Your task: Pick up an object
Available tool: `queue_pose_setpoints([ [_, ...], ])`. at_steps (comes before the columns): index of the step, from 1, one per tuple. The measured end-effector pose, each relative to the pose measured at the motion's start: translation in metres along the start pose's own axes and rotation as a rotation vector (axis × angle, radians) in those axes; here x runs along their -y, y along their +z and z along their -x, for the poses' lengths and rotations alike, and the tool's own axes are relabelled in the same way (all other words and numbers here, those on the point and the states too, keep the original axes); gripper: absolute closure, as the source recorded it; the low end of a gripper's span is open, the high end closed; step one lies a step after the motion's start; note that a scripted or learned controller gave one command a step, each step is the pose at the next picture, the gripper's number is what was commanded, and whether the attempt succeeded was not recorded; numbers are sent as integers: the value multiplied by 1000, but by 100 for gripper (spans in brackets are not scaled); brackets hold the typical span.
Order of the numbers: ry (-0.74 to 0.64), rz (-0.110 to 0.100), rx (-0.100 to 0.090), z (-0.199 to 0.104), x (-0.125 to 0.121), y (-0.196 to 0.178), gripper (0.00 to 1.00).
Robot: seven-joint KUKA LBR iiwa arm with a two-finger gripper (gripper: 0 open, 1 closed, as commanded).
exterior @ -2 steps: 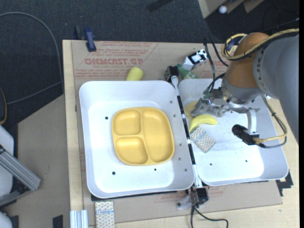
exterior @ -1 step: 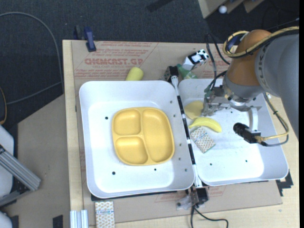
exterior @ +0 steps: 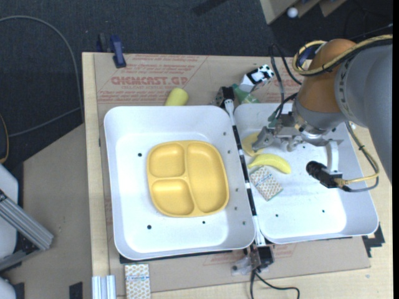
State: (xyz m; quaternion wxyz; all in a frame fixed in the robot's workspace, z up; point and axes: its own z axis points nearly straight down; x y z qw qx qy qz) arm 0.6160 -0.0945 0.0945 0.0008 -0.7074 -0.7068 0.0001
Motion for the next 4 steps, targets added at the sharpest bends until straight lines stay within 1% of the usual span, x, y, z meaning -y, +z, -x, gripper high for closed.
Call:
queue_pose_setpoints([
  [1, 0, -1, 0, 11, 44, 10, 0],
  [2, 1, 1, 0, 10, 44, 0, 100],
  [3, 1, 1, 0, 10, 44, 0, 0],
  [4, 0, -1, 0, 19, 110, 11, 0],
])
